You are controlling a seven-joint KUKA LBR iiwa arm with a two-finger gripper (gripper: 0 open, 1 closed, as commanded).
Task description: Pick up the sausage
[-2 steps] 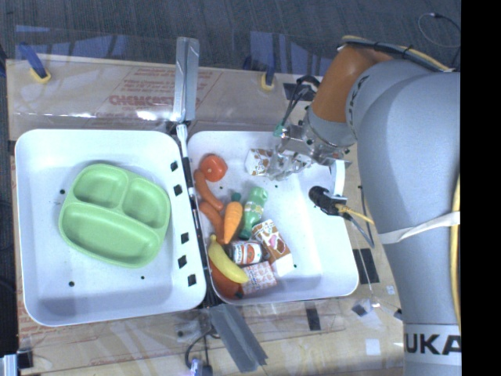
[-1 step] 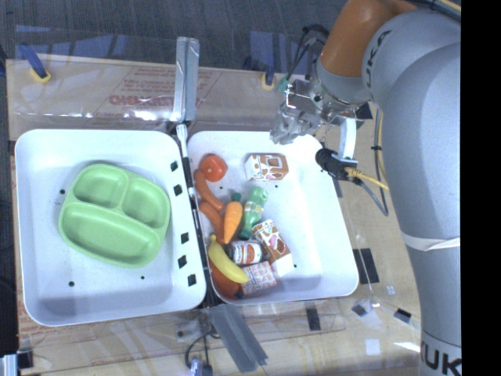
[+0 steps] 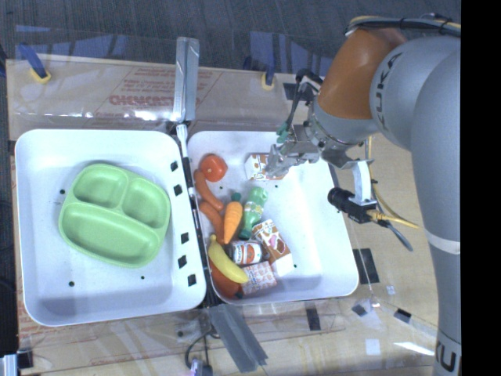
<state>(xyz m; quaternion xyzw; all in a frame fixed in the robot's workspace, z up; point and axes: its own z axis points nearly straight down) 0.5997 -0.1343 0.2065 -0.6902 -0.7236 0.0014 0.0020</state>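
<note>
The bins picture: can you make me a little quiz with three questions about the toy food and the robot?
1. True or false: the green tray lies in the same bin as the banana.
2. Which lies right beside the carrot? A) the green bottle B) the green tray C) the gripper
3. Fill in: the gripper is over the ____ bin's far end, near the small carton.

Key
1. False. The tray is in the left bin; the banana is in the right bin with the sausage and tomato.
2. A
3. right
</note>
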